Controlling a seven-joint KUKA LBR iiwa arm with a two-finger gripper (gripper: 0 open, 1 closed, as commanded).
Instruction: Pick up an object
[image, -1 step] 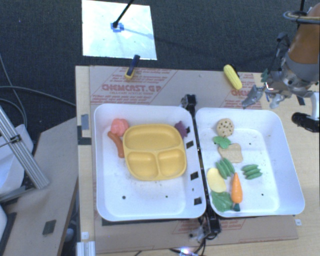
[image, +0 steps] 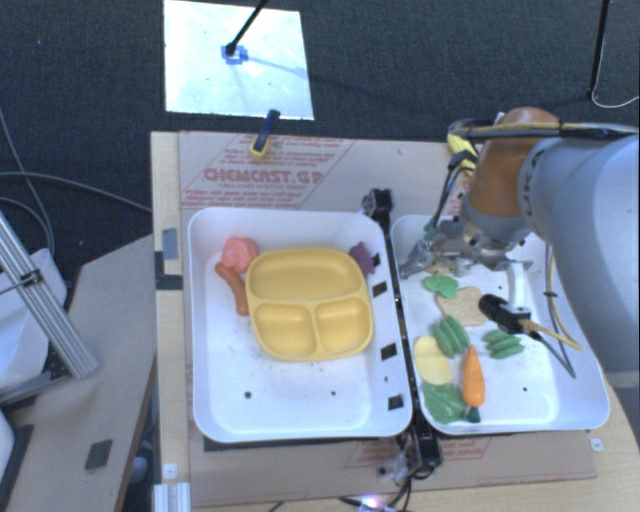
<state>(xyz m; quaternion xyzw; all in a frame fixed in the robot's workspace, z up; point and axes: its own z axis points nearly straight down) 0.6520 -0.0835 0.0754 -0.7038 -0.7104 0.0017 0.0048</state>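
Dark carpet surrounds the surface (image: 120, 300) with its two white bins. Over the right bin (image: 580, 400) hangs the hand (image: 440, 255); whether it is open or closed I cannot tell, and nothing shows in it. Just below it lie toy vegetables: green pea pods (image: 452, 335), a carrot (image: 472, 378). They look light, rigid, smooth plastic; the carrot's thick middle seems the surest hold.

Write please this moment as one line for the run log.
arm: over right bin | tool: at far-left corner, grasp unclear | carrot: lying in right bin | yellow tray: in left bin
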